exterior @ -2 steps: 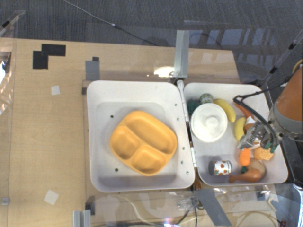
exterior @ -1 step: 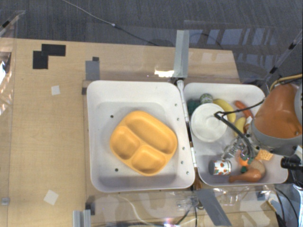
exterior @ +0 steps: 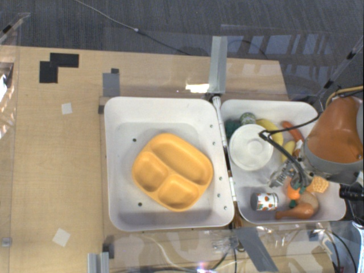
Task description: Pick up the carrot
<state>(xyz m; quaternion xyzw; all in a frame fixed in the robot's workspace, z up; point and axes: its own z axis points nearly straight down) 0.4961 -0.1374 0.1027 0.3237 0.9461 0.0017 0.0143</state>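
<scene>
The carrot [exterior: 293, 193] is a small orange piece with a green top. It lies in the right bin [exterior: 245, 209] near the front, between a spotted can [exterior: 264, 201] and a tan waffle piece [exterior: 319, 185]. My gripper [exterior: 286, 178] hangs low over the bin, right at the carrot's upper left edge and partly covering its green top. The arm's orange band [exterior: 335, 132] hides the bin's right side.
A white bowl [exterior: 250, 147], a banana [exterior: 274, 131], a red sausage [exterior: 292, 131] and a green item [exterior: 231, 127] fill the back of the right bin. A brown drumstick [exterior: 298, 210] lies in front of the carrot. The left bin [exterior: 122, 152] holds a yellow divided plate [exterior: 190, 152].
</scene>
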